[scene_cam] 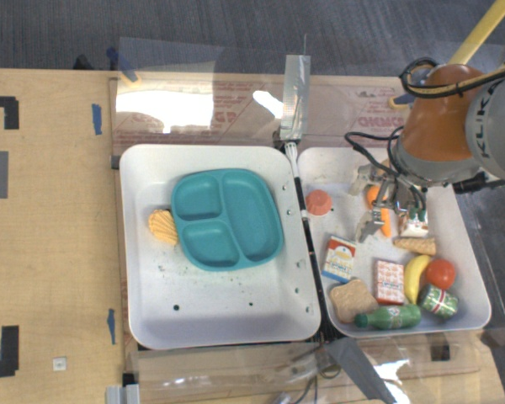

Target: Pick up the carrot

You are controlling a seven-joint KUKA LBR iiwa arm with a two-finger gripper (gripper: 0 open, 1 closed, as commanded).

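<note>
Carrot (379, 209) noted in the right bin (475, 276), upper middle, as an orange piece seen in two parts among the metal fingers of the gripper (385, 211). Gripper is set directly over it, the arm's orange band (438, 116) above and to the right. Whether the carrot sits between the fingers or merely beside them cannot be told; finger state is likewise not readable at this angle.

Neighbours recorded: a small orange-red round piece (319, 202) to the left near the bin wall; a white carton (415, 225) touching the gripper's right side; a cracker-like piece (416, 245) just below that; a red-and-white box (339, 258) lower left; banana (415, 276), tomato (441, 273), green bottle (389, 316) and bread slice (350, 298) toward the near edge. Left bin (143, 225) holds a teal divided plate (227, 218) and a yellow shell-shaped item (162, 225).

Step judged to be the grasp itself. For a sound pick, the fingers should be centred across the carrot's narrow width, not its length, and closed fully before any lift. The carton at the right is close enough to be caught or dragged, so a straight vertical lift is advised, slowly, with the hold confirmed once the bin floor is cleared.
</note>
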